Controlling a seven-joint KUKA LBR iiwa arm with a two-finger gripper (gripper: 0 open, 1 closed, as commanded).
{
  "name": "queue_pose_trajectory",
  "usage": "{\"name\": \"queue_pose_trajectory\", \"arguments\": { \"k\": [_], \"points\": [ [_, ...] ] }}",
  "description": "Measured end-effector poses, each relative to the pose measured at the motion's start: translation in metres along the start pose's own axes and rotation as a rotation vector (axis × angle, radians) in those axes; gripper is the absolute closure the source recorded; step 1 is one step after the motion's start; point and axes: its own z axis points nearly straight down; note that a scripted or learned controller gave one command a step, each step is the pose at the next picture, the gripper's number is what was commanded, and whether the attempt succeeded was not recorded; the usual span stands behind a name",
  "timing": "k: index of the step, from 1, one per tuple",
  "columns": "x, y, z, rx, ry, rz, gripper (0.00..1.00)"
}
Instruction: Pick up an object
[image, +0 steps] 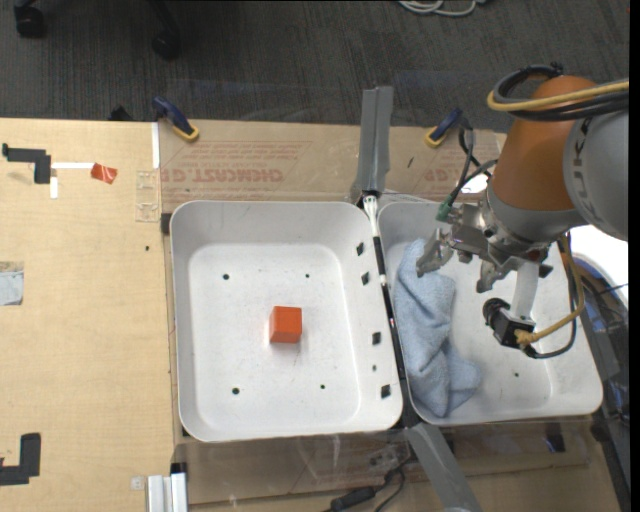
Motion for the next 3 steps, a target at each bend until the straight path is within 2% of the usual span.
{"name": "queue_pose_trajectory", "arguments": {
  "k": [1,2,3],
  "points": [
    [-0.011,0.048,-0.013,-0.001,0.0,0.572,0.0],
    [-0.032,-0.038,0.022,0.001,0.0,0.583,0.0],
    [0.011,-0.084,-0.009,0.0,0.0,0.823,0.0]
  ]
}}
